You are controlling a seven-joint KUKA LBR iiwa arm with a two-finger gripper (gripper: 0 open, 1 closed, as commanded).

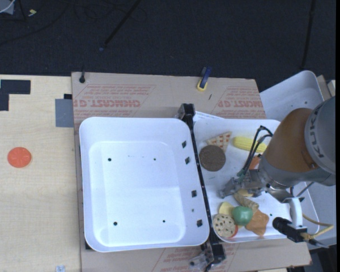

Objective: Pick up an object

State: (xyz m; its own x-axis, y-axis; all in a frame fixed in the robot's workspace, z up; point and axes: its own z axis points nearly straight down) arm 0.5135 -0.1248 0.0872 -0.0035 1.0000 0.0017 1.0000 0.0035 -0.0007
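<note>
Your gripper (233, 187) hovers low in the right bin (272, 238) by the brown disc (212, 158); its grip I cannot tell; the disc looks light, stiff; pinch its rim.

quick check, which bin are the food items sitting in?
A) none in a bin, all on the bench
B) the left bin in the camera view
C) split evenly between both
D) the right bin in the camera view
D: the brown disc, corn cob, green ball and the other food pieces all lie in the right bin, where the gripper is reaching.
</note>
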